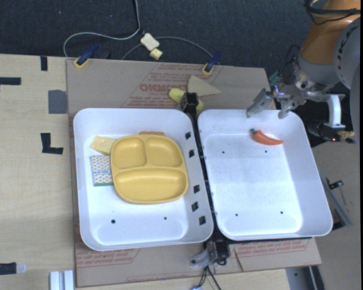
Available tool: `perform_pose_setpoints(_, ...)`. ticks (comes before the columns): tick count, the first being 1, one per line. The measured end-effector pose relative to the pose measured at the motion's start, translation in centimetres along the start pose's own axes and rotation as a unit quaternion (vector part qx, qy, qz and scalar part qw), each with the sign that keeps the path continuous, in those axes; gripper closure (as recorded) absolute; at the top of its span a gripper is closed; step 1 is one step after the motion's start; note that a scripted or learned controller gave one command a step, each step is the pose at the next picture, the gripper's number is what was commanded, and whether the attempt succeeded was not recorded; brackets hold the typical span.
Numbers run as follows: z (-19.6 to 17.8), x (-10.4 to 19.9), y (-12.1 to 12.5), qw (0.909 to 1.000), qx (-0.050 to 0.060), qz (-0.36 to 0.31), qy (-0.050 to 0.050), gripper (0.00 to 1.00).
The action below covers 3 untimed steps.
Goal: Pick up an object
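An orange-red pepper-shaped object (266, 138) lies in the right bin (290, 222), near its far edge. My gripper (270, 106) hangs above the bin's far rim, just beyond and slightly above the pepper. Its two fingers are spread apart and nothing sits between them. In the left bin (91, 222) a yellow divided plate (150, 168) rests near the middle, with a small patterned packet (100, 170) and a pale yellow piece (101, 144) at its left side.
A black clip strip (196, 180) joins the two bins along the middle. A yellow clamp (184, 96) and a tan wedge (204, 87) sit on the cardboard behind the bins. White cable and connectors (149, 44) lie further back.
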<state>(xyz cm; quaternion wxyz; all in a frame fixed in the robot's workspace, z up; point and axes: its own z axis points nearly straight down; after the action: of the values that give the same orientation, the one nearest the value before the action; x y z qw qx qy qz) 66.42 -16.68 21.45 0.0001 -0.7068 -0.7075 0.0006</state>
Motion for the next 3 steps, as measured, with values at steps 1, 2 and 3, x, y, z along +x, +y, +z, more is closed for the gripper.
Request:
perform_pose_setpoints(1,9.9,-2.9,-1.1,1.0000,0.005,0.001,0.001,0.00)
perform_pose_setpoints(2,13.1,-5.2,0.4,1.0000,0.001,0.000,0.001,0.00)
perform_pose_setpoints(3,11.7,-5.3,0.6,1.0000,-0.003,-0.001,-0.003,1.00)
